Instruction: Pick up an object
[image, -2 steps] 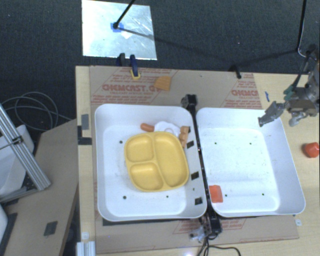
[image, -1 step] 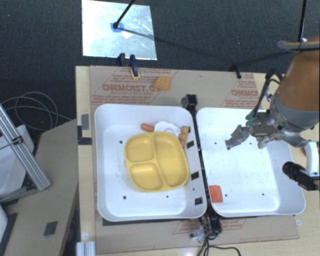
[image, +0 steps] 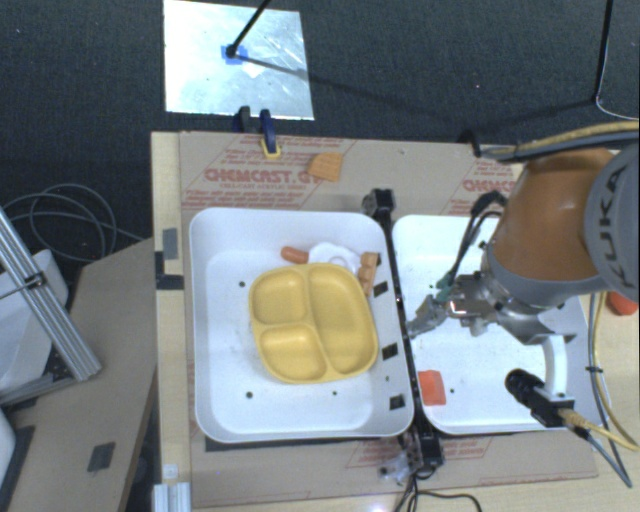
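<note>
Orange and small, the block lies on the floor of the right bin, below and just beside the pincer, near the divider where the two bins meet; it seems the likeliest thing to pick. The pincer hangs low over that bin with nothing visibly between its fingers; whether they are spread cannot be told. Away on its far side, the left bin holds a yellow divided plate, with a small sausage and a white piece beyond it.
</note>
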